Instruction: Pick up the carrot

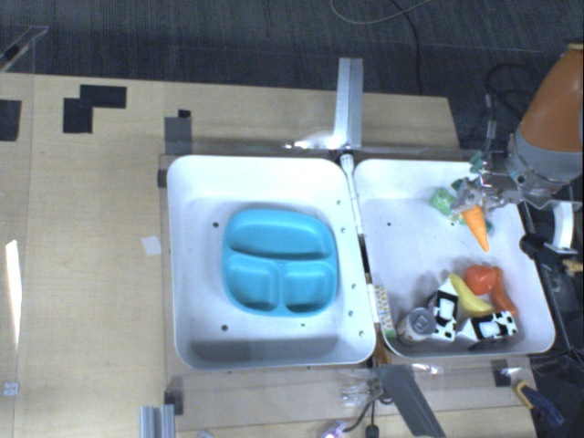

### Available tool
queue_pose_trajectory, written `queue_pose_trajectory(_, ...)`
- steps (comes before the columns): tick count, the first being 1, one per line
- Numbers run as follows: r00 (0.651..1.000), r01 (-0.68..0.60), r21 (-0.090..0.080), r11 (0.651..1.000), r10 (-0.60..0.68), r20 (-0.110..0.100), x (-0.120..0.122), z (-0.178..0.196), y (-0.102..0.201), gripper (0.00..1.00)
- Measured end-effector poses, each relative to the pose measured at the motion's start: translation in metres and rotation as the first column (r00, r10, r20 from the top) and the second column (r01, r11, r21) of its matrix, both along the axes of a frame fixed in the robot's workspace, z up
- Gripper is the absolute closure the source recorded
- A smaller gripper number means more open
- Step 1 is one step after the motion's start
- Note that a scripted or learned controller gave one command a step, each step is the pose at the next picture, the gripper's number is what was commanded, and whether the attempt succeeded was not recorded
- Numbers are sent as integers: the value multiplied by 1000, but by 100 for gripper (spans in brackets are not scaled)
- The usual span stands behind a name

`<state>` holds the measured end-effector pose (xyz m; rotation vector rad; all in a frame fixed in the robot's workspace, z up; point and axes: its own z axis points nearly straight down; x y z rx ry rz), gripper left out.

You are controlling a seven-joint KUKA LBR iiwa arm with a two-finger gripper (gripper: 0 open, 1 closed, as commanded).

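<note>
The carrot (477, 227) is a small orange toy with green leaves (443, 200), in the upper right part of the right bin (401, 245). Its thick end sits between the metal fingers (471, 190) of my gripper (482, 199), and its tip points down and to the right. The gripper is shut on the carrot's top end. The arm's orange band (558, 108) rises above it at the right edge of the view.
The left bin (196, 245) holds a blue three-compartment plate (278, 263). A cluster lies in the right bin's lower right corner: a yellow banana (469, 296), a red-orange toy (484, 277), black-and-white toys (445, 314) and a grey can (420, 322).
</note>
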<state>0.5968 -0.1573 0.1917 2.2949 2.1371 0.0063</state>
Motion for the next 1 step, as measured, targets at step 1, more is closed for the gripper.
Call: queue_pose_trajectory(1,1000,6,2,1000,-6,-1,20,6,62,100)
